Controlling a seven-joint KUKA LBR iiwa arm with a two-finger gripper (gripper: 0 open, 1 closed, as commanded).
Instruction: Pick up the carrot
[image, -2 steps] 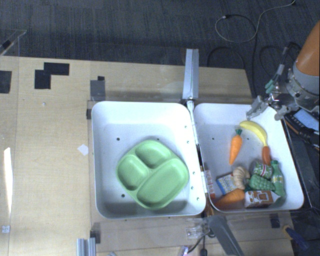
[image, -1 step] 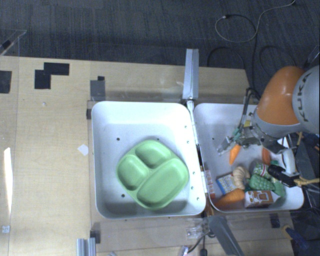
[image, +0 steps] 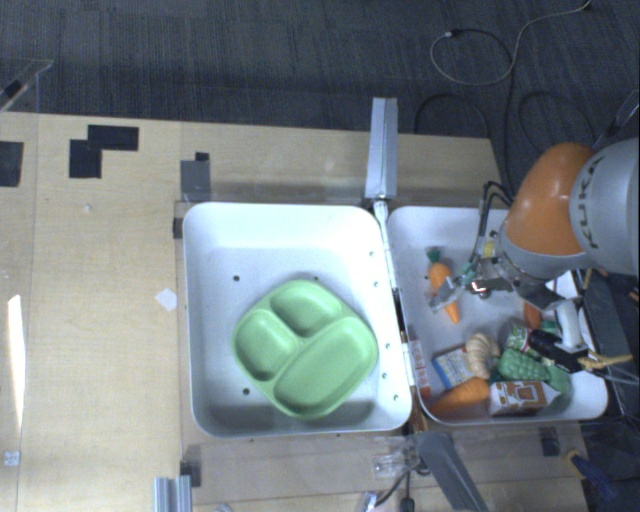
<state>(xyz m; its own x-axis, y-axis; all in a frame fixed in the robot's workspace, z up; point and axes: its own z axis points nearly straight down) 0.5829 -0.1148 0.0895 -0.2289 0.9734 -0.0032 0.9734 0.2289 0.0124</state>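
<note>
Gripper over right bin, touching smooth tapered carrot; grip state unclear.
Glossy green sectioned plate in left bin; cartons, clutter heaped nearby.

Hand too small/blurred to read; arm cut off at right edge.

jaws beside carrot, right bin

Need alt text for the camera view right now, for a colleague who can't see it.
The end effector hovers low in the right bin, right beside a small carrot; other food items crowd the bin's near end. A green divided plate lies in the left bin.
</note>
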